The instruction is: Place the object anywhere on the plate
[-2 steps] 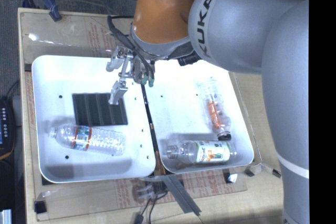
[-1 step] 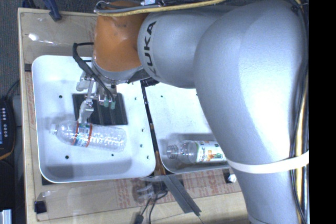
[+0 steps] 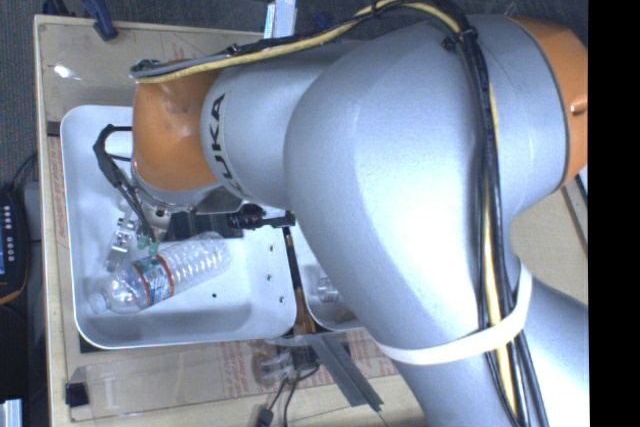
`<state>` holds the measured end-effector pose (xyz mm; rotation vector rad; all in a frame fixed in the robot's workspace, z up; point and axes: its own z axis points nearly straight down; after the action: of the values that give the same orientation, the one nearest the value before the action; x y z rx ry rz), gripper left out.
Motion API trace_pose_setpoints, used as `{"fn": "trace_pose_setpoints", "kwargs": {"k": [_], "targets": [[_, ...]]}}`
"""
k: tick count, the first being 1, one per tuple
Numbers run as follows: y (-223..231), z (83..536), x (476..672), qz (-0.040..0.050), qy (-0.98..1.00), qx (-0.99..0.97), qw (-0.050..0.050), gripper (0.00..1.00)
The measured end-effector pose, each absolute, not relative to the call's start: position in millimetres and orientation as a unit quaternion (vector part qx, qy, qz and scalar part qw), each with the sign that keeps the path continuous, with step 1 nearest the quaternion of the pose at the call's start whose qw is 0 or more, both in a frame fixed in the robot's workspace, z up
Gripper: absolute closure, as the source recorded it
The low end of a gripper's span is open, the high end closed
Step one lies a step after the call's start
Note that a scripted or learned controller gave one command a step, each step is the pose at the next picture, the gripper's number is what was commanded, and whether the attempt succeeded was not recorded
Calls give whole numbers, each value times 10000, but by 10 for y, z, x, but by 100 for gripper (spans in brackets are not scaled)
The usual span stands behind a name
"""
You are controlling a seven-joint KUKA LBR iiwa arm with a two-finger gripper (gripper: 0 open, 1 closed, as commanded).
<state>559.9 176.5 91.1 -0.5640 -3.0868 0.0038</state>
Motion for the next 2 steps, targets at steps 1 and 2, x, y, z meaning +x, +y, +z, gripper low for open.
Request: {"fn": "trace_pose_setpoints", "kwargs": {"k": [1, 2], "targets": [[1349, 1308, 5622, 1, -9865, -1639, -1, 0], [1111, 1026, 4948, -100, -9715, -2357, -248, 0]]}}
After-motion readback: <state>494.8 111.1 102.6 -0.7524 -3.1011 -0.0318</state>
